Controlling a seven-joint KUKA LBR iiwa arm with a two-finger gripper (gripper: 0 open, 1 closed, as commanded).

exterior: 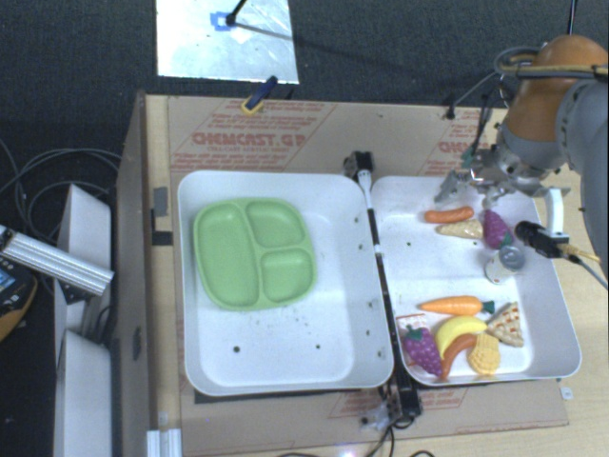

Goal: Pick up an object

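So the grey arm with the orange band is reaching in over the far end of the right-hand shallow white bin (561,336), and the claw (473,181) hangs just above the toy food there. Honestly can't tell how far open it is or whether it's got anything; it's too small and dark from this angle.

Right under the claw, a bit toward the camera, lies a small orange plastic hot dog (447,215), touching a pale wafer-like piece (462,228). Just beside those, away from the divider, is a purple eggplant-shaped toy (495,228). Well nearer the camera is a pile: orange plastic carrot (451,305), yellow banana (460,329), purple grapes (424,348), pizza slice (505,324).

My guess is the hot dog is the target. It looks light, hard and slick, probably hollow plastic, so it could roll or squirt out. I'd pinch it across the middle, short way, not the rounded ends.

Off across the divider, the green sectioned plastic plate (253,252) sits in the left bin (219,369).
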